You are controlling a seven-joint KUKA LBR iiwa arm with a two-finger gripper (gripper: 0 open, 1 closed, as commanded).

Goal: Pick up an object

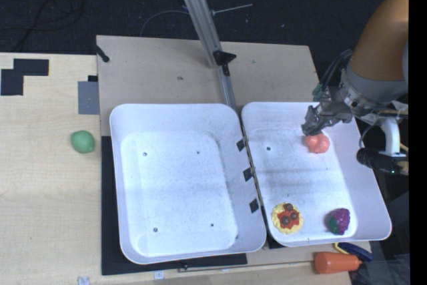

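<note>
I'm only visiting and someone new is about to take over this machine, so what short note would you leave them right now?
Gripper: low over the right bin, right above the orange-red lump; grip unclear.
Also in that bin: yellow toy with red spots and purple grape bunch, near the front.
Outside the bins: green ball to the left, orange carrot-like toy in front.
Done: nothing visibly lifted.
Left: grasp and raise one object, probably the lump.

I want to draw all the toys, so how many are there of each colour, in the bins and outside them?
Orange: 2, a squashy orange-pink lump under the hand, and an orange carrot-shaped toy
Green: 1, a round green ball
Purple: 1, a purple grape bunch
Yellow: 1, a round yellow pizza toy with red spots
Total: 5
</note>
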